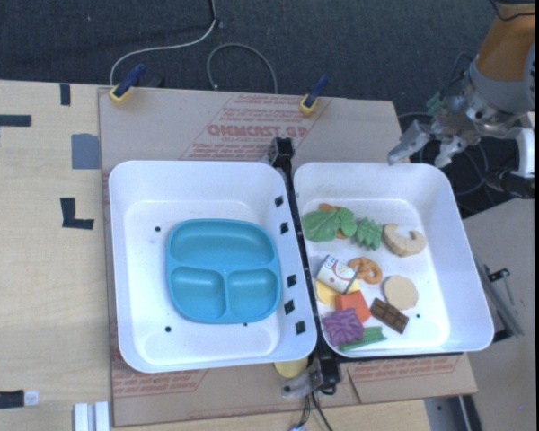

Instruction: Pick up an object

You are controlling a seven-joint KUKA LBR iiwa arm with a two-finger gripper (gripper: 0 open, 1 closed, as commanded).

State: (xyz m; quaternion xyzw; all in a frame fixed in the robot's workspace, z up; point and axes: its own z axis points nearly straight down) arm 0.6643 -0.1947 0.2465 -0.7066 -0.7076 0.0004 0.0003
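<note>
My gripper (426,150) hangs at the far right edge of the right bin (458,241), above its back rim, with its two fingers spread apart and nothing between them. Below it the right bin holds several toy foods: a green leafy piece (324,224), a small green leaf (369,233), a tan bread piece (403,240), a pretzel (366,270), a white carton (339,273), a round cracker (400,292), a chocolate bar (388,315), a red block (352,304) and a purple piece (342,328).
The left bin (135,268) holds a blue divided tray (223,270). Black clips run along the seam between the bins. Yellow and blue clamps (126,84) pin the cardboard sheet at the back, with cables looping behind.
</note>
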